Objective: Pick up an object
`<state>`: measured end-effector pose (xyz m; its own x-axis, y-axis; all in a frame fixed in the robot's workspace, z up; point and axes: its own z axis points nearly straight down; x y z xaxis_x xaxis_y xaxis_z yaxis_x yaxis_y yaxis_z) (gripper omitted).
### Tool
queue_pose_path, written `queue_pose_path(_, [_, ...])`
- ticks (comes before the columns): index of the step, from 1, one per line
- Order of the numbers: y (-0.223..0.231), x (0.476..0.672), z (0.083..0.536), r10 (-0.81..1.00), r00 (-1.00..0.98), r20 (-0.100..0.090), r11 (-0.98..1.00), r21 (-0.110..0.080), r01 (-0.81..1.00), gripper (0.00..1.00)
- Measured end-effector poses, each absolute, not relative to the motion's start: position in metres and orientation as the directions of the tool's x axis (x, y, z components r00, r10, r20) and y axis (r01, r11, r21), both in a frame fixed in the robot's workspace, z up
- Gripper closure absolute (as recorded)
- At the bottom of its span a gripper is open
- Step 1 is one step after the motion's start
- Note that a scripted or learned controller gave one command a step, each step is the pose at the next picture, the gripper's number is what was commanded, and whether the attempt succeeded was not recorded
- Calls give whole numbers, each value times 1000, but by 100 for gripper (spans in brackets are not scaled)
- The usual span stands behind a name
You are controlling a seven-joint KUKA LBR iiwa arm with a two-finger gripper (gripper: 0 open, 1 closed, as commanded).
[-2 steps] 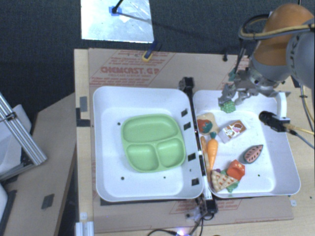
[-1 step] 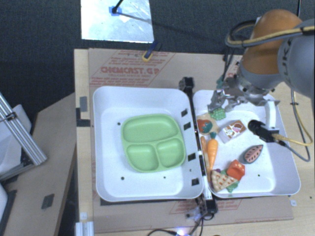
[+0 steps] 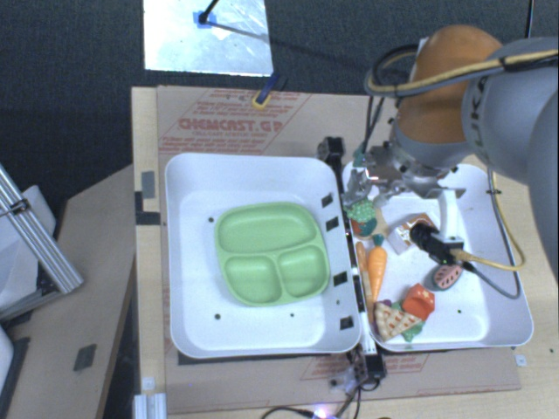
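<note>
My gripper [image 3: 357, 184] hangs over the left rim of the right bin [image 3: 489, 321], close to the divider between the bins. Just below it lies a green toy [image 3: 360, 209] with a teal piece [image 3: 363, 227] against it; whether the gripper touches the green toy I cannot tell. An orange carrot [image 3: 376, 271] lies upright along the bin's left wall. Near the front are a pizza slice [image 3: 395, 323], a red toy [image 3: 419, 301] and a dark red oval slice [image 3: 446, 276].
The left bin [image 3: 196, 190] bears a pale green divided plate [image 3: 271, 253]. The grey arm with its orange band [image 3: 445, 85] reaches in from the upper right over the right bin's back half. Black clips line the divider between the bins.
</note>
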<state>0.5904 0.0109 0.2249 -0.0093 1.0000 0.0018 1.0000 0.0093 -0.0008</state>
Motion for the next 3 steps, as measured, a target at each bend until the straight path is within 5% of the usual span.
queue_pose_path(1, [62,557,231,1000,-10,3,10,-1,1000,100])
queue_pose_path(3, [70,556,227,1000,-2,1,2,0,1000,100])
